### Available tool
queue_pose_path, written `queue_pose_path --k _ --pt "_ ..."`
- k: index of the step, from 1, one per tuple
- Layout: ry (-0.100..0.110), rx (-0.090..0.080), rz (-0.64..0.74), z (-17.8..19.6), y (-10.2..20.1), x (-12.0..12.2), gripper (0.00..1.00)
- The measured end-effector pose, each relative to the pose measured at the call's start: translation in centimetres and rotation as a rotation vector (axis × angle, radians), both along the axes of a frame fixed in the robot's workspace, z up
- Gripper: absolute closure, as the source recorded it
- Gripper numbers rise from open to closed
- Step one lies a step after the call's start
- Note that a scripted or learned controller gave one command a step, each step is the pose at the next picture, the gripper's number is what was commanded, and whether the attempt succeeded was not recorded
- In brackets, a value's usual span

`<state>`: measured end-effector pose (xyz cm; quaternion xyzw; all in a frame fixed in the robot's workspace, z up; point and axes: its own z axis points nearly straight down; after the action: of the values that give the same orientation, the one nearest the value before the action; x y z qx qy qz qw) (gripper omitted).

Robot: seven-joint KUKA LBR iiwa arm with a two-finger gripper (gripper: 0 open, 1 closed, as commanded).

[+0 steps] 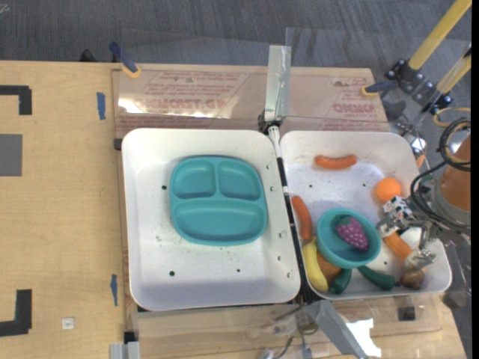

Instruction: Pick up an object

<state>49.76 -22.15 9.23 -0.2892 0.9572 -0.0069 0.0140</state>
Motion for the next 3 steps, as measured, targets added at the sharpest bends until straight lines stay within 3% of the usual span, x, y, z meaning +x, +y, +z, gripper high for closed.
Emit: queue_pose_path --k 1,2,3 --pt "0.015 0.002 0.045 -0.3 0.0 -0.5 0.0" --pt "0.02 -0.002 0.38 -0.4 1.2 7.6 0.0" --pt "0.022 -0.003 0.329 -0.3 2.7 4.2 0.0"
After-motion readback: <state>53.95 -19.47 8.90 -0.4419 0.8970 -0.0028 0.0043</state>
